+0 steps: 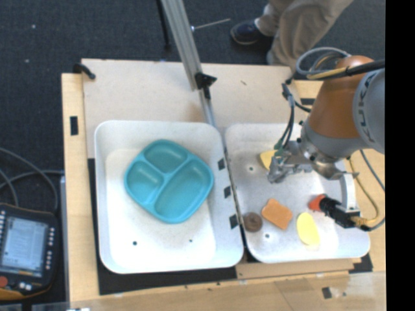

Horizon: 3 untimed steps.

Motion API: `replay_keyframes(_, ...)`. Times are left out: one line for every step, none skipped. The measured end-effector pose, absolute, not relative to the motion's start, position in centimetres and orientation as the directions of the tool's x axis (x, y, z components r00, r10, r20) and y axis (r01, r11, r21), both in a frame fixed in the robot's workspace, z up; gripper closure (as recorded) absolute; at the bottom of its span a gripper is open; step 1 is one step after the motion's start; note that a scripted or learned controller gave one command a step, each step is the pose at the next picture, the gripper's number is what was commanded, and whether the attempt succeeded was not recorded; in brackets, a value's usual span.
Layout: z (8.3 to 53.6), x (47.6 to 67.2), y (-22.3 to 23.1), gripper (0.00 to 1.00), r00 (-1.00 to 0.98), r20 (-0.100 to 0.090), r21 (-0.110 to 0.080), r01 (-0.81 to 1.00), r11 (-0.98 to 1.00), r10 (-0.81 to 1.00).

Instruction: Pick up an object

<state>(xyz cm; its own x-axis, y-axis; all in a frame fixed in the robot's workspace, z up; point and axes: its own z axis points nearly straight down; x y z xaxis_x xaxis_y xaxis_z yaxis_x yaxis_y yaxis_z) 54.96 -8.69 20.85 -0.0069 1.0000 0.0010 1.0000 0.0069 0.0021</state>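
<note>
My gripper [277,172] hangs low over the right bin [256,248], just right of a yellow piece [266,159] that peeks out beside its fingers. Whether anything sits between the fingers is hidden. An orange block [277,214] lies nearer the front, with a brown round piece [252,222] to its left and a yellow oval [307,229] to its right. A small red-orange item [316,203] shows under the arm at the right.
The left bin [110,251] holds a teal divided plate [169,180]. A metal pole [185,41] rises from the bench behind the bins. A person's legs [305,18] stand beyond the far edge. A tablet [23,248] lies at the left.
</note>
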Motion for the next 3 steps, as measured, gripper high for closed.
replay_keyframes(22.2, 55.6, -3.4, 1.0, -0.008, 0.002, 0.003, 1.0, 0.008, 1.0)
replay_keyframes(21.8, 57.7, 1.5, 1.0, -0.008, 0.002, 0.001, 1.0, 0.008, 1.0)
replay_keyframes(24.0, 60.0, 6.3, 1.0, -0.008, 0.002, 0.003, 1.0, 0.008, 1.0)
